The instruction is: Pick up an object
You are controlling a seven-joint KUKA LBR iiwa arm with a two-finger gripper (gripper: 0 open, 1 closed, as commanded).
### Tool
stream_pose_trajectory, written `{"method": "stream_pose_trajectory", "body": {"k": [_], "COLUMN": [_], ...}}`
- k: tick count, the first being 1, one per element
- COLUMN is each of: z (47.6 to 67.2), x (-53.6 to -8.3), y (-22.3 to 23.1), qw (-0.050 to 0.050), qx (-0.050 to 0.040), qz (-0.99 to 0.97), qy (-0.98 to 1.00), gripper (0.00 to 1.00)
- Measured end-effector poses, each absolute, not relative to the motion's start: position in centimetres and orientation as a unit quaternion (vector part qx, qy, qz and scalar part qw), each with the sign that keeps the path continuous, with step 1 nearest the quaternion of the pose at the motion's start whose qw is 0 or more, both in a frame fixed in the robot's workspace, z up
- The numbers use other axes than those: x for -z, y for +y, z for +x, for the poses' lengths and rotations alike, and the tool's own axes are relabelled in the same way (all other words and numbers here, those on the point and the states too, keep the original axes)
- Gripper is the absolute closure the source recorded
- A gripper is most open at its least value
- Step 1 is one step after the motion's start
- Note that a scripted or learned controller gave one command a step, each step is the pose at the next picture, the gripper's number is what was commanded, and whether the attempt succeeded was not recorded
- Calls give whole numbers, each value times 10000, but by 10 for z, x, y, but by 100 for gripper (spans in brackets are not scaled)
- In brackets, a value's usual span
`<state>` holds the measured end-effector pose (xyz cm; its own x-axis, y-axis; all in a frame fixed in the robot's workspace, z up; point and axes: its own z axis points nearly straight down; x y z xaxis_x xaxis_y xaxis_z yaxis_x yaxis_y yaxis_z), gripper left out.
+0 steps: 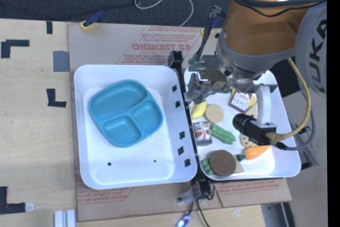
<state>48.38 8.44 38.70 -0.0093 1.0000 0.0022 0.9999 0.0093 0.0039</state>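
My gripper (197, 89) hangs low over the right bin's (281, 167) near-left corner, just above a yellow toy (198, 110); whether it is wide or narrow, I cannot tell

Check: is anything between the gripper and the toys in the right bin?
Nothing visible. The gripper sits low at the right bin's near-left side, just above the yellow piece and the tan disc.
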Motion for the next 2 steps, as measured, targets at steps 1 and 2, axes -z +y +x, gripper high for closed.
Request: {"method": "stream_pose_trajectory", "body": {"k": [1, 2], "z": [483, 483], "x": [-355, -378], "y": [32, 100], "qw": [-6, -2], "qx": [23, -5], "qz": [7090, 7043], "qy": [7052, 7099], "gripper": [100, 100]}}
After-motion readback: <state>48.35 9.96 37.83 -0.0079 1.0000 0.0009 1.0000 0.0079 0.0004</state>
